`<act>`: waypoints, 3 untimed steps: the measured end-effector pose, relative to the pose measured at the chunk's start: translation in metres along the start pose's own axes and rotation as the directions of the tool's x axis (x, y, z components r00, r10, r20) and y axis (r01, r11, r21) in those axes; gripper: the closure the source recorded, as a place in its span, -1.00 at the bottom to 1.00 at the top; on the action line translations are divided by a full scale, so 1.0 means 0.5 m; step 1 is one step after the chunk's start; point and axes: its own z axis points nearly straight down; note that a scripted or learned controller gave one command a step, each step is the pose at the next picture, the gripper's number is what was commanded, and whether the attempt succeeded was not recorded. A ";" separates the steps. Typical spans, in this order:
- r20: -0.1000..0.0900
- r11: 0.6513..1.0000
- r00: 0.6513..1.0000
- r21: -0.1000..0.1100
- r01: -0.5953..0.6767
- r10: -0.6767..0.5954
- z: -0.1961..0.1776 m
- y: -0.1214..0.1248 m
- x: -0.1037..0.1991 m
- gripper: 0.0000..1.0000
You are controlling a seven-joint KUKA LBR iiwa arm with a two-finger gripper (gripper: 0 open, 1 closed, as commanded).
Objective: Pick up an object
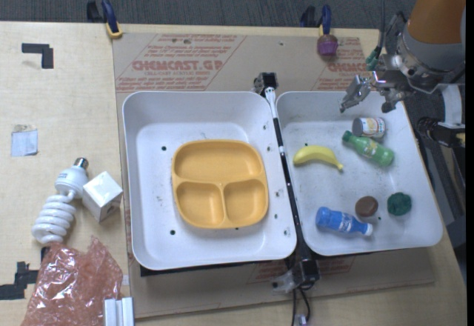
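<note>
Pincer (355, 97) hangs over far edge of right bin (422, 232); fingers spread apart w/ nothing between them. Right bin holds: small jar (369, 127) just near of pincer, green bottle (368, 148) beside it, banana (317, 156) to the left, blue bottle (342, 221) at near side, brown round lid (366, 207) & dark green ball (399, 203) near right. Left bin (148, 243) carries a yellow divided tray (219, 183). On counter (59, 117) at left: spiral light bulb (59, 206), white cube (102, 195).
</note>
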 end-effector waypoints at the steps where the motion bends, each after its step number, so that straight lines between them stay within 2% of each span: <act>1: 0.000 1.000 1.000 0.000 -0.002 0.002 0.271 0.019 -0.009 -1.00; 2: 0.002 1.000 1.000 -0.019 -0.004 0.004 0.316 -0.067 0.032 -1.00; 3: 0.001 1.000 1.000 -0.018 -0.003 0.003 0.317 -0.147 0.025 -1.00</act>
